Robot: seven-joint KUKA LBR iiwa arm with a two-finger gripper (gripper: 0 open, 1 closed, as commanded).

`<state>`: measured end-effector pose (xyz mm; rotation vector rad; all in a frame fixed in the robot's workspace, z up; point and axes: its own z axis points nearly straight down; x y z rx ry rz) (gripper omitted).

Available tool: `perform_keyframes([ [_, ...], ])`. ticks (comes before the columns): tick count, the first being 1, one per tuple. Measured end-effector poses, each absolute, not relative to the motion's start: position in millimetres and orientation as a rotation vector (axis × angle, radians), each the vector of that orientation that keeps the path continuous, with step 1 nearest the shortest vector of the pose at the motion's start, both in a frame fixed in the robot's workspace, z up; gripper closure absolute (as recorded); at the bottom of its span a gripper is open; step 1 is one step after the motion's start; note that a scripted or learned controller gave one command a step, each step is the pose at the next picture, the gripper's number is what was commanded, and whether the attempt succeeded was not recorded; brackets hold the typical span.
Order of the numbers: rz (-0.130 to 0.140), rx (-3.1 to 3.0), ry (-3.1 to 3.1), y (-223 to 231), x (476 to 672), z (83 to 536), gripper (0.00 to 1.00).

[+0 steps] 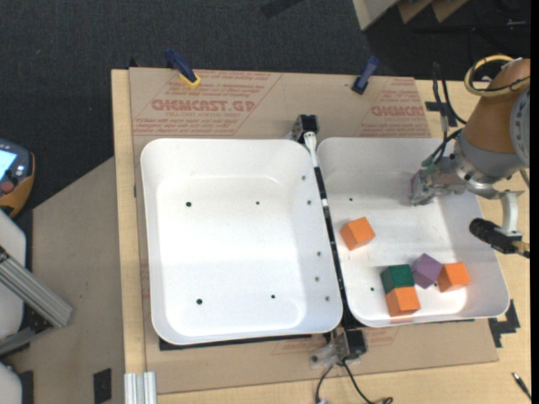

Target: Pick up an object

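Near the right bin's [396, 154] far edge, the gripper [421, 188] hovers, its grip unreadable, with every block, including the lone orange cube [358, 232], unpicked.

We see our arm [497, 133] at the right bin's [370, 154] far right corner: an orange band above a rounded grey wrist, thin black cables looping beside it, a black fitting on a pale bracket, and a small grey metal gripper [424, 185] over that bin
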<state>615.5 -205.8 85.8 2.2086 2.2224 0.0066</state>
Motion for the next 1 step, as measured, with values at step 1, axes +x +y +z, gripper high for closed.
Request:
perform_keyframes([
  [1,-0.003,2.226,2.222,-224.8,573.4,84.9,1.0],
])
